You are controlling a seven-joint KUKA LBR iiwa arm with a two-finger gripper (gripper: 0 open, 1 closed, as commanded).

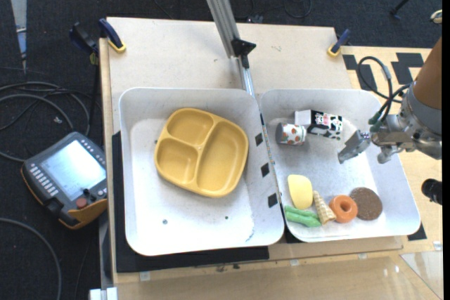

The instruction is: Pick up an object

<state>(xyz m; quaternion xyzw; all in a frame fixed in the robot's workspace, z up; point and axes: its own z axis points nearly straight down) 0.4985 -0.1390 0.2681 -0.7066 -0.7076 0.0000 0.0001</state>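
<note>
The grey arm reaches in over the right-hand shallow white bin point(394, 102), its hand point(368, 145) hanging above the bin's right side with fingers point(351, 149) spread and nothing between them. Left of the hand lie a black-and-white cow-patterned box point(325, 123) and a small red-dotted white cup point(292, 133). Below the hand sit an orange ring doughnut point(344, 208) and a round brown cookie point(366, 202).

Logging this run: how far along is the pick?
Nothing looks picked yet. The end effector hangs open over the right white bin, nothing between its fingers. The orange toy doughnut, brown round cookie and yellow toy piece lie on the bin floor. Descent, grasp and lift remain.
</note>
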